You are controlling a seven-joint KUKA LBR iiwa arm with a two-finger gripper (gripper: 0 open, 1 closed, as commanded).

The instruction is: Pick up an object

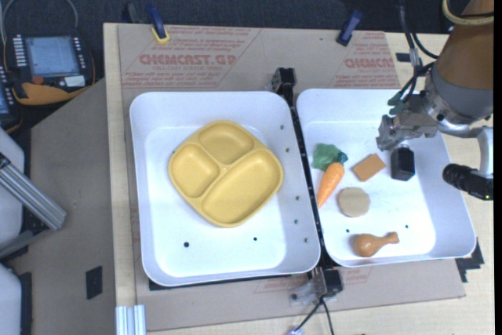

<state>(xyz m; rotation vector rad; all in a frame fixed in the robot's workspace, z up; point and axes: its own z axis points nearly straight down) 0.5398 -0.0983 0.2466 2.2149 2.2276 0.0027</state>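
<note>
One fixed camera, mounted above the bench [235,51], looking down at a slant. Far edge of the bench sits at the top of the frame, near edge at the bottom. Both bins are fully in frame: left bin [149,169] centre-left, right bin [439,223] at right. The arm [467,51] comes in from the right side, cut off by the frame edge. Moderately close framing; some floor and a pendant [49,59] show at far left. Single view, so no overlap with another.

Glossy yellow plastic plate [226,172], smooth white bins [149,192]
</note>
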